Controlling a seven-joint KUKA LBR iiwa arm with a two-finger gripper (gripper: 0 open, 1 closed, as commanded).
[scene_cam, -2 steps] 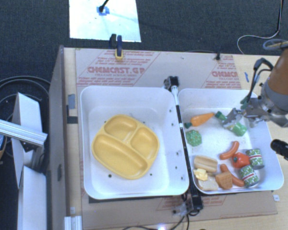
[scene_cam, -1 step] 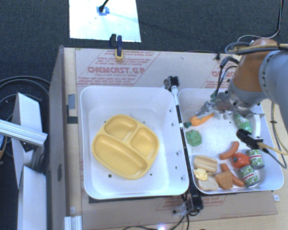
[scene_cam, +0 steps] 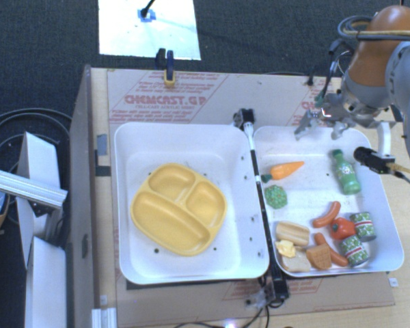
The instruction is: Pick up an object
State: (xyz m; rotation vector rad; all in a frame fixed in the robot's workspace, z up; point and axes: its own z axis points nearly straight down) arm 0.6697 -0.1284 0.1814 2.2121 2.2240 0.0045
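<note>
My gripper (scene_cam: pixel 320 127) hangs above the far rim of the right bin (scene_cam: pixel 389 210), its two fingers spread open with nothing between them. Below it in that bin lie an orange carrot (scene_cam: pixel 287 170), a green bottle (scene_cam: pixel 345 173) and a green broccoli-like ball (scene_cam: pixel 275 197). Nearer the front sit a sausage (scene_cam: pixel 326 214), a red pepper (scene_cam: pixel 341 228), two small cans (scene_cam: pixel 363 225) (scene_cam: pixel 355 250), a bread roll (scene_cam: pixel 292 234), a cheese piece (scene_cam: pixel 285 249) and a brown toast slice (scene_cam: pixel 320 257). The gripper touches none of them.
The left bin (scene_cam: pixel 133 145) holds a yellow divided plate (scene_cam: pixel 179 208). A black-clipped divider (scene_cam: pixel 257 183) runs between the bins. A black camera piece (scene_cam: pixel 374 159) juts over the right bin's right side. Grey boxes and cables (scene_cam: pixel 27 183) stand left of the bench.
</note>
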